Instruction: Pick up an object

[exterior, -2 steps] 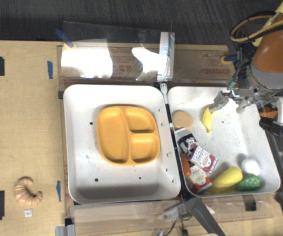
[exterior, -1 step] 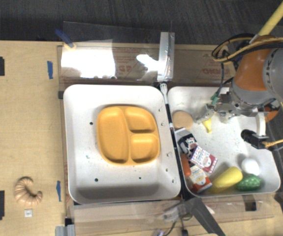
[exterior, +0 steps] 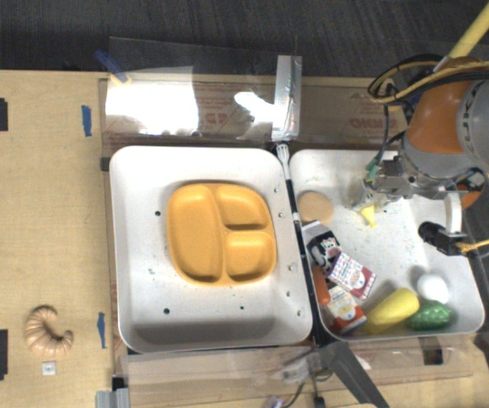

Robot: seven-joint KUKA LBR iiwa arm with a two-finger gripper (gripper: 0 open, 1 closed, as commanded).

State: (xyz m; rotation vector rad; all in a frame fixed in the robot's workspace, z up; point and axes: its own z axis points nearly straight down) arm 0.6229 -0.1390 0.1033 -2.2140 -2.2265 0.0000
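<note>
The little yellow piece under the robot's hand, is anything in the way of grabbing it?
Nothing visible blocks it. The little yellow piece lies alone on the bare floor of the right bin, just below the gripper. The nearest thing, a round tan object, sits apart to its left.

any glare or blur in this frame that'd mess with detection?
Camera view: strong glare on the clear sheet behind the left bin; the arm is soft and blurred at right; the bins are evenly lit, with the divided yellow plate sharp.
</note>
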